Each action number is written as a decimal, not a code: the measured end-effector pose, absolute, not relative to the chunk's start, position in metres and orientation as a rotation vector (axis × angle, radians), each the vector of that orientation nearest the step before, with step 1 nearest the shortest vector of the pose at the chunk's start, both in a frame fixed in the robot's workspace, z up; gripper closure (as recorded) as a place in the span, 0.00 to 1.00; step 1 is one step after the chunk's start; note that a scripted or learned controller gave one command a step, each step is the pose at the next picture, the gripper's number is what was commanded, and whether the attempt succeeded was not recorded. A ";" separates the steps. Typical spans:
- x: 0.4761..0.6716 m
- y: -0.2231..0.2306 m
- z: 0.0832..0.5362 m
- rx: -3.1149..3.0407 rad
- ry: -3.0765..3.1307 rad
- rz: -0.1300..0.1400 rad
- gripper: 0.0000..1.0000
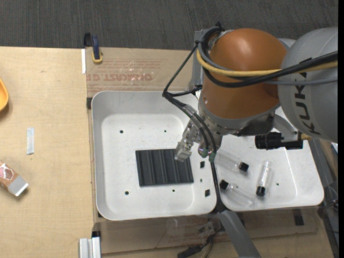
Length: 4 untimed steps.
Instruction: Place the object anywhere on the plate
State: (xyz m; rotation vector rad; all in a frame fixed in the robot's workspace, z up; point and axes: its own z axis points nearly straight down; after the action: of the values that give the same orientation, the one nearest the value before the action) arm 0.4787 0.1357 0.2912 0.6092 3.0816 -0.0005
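Centrally in the frame sit two shallow white bins side by side, both of smooth plastic with rounded corners and small dark holes in their floors. Lying flat in the left bin [107, 144] is a dark grey ribbed plate [161, 167], rectangular, its surface grooved in parallel ridges that run from its top edge to its bottom edge; it lies low and slightly right of the bin's middle. Over the plate's upper right corner hangs the gripper [183, 152], a pale metallic piece at the end of the grey arm [312, 85], whose big orange band [244, 69] bulges over the upper right of the frame with black and yellow cables looped around it. How far the claw is parted cannot be told from this angle, nor whether anything is in it. In the right bin [301, 187], lower right of the frame, lie several small clear tubes with black caps: one clear vial [262, 179] stands nearly upright in the picture, a second vial [234, 164] lies aslant to its left, and a third vial [232, 191] lies near the bin's lower left corner. Which of these is the task's object cannot be told. The bins rest on a pale wooden bench [43, 90] with a cardboard sheet [134, 71] behind them.
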 end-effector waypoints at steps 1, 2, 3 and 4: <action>0.479 0.124 0.308 0.468 3.104 0.001 1.00; 0.479 0.121 0.308 0.195 3.134 0.001 1.00; 0.479 0.147 0.308 -0.327 3.122 0.002 1.00; 0.489 0.138 0.317 -0.422 3.110 0.001 1.00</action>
State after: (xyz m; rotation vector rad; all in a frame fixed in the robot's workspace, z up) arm 0.4885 0.1377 0.3170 -0.4218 3.1104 0.0014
